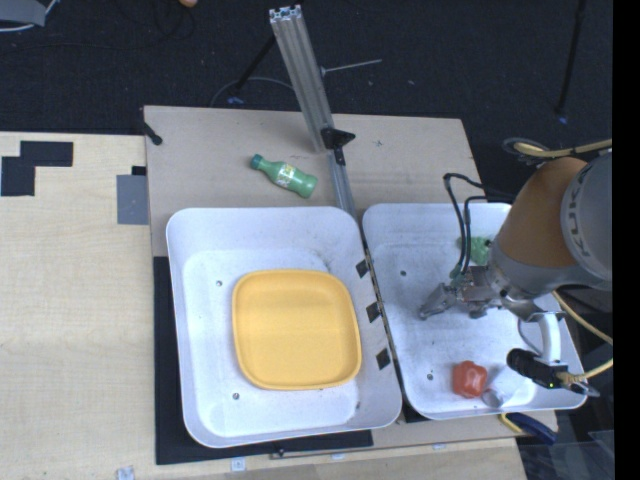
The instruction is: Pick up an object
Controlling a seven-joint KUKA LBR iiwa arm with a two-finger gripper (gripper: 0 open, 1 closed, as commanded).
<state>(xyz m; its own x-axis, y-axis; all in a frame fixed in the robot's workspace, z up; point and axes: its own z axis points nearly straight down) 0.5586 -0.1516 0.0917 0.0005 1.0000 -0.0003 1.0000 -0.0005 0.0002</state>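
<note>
My gripper [437,305] hangs low over the middle of the right bin [415,238], pointing left, with nothing visibly in it. A red, roundish object [469,378] lies near that bin's front edge, below and to the right of the gripper. A small green object [478,250] sits toward the back of the bin, partly hidden by the arm. The left bin [200,238] holds a yellow square plate [296,328] lying flat in its middle.
A green bottle [285,175] lies on its side on the bench behind the left bin. A slanted aluminium bar [310,78] rises behind the gap between the bins. Black clips [372,311] line the seam between the two bins.
</note>
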